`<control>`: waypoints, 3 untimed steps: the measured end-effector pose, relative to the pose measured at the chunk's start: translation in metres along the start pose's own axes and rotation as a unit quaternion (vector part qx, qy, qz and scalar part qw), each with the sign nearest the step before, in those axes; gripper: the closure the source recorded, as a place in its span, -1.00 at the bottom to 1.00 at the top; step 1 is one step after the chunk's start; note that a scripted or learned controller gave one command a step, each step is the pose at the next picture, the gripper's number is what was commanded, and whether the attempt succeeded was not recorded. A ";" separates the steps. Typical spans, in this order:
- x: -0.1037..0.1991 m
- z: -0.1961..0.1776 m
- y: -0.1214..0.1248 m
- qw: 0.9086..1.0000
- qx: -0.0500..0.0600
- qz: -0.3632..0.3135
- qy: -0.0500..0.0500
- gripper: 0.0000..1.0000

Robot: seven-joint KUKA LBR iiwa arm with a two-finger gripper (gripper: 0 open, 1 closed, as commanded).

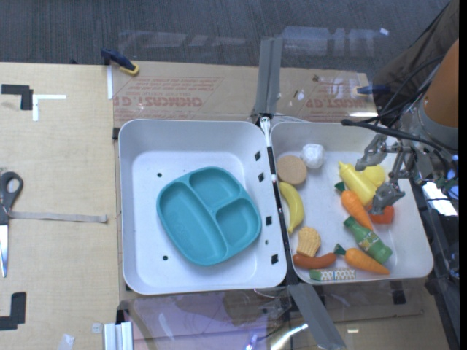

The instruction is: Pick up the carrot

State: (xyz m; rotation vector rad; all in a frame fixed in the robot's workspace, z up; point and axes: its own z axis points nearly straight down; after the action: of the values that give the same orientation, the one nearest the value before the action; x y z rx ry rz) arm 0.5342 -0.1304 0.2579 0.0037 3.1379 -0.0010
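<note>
Two tapered orange carrots (355, 208) lie beside the metal hand (385, 175).

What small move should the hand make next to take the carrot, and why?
Probably lower slightly left onto the carrot. The hand hovers at the carrot's upper right end, near a red item and yellow pepper, with nothing visibly between its fingers.

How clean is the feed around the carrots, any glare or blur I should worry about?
Camera view: even, soft lighting, no hard glare in the right bin; the carrot by the gripper and the second carrot read clearly; the arm at the right edge is slightly soft.
</note>
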 end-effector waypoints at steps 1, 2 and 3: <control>-0.001 0.144 -0.031 1.000 0.000 -0.017 0.001 -1.00; 0.001 0.165 -0.091 0.998 0.000 0.064 0.000 -1.00; -0.001 0.155 -0.090 0.998 0.001 0.062 -0.003 1.00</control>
State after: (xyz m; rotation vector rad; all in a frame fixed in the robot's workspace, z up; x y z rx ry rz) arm 0.5356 -0.2200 0.1033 0.1974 3.1266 -0.0025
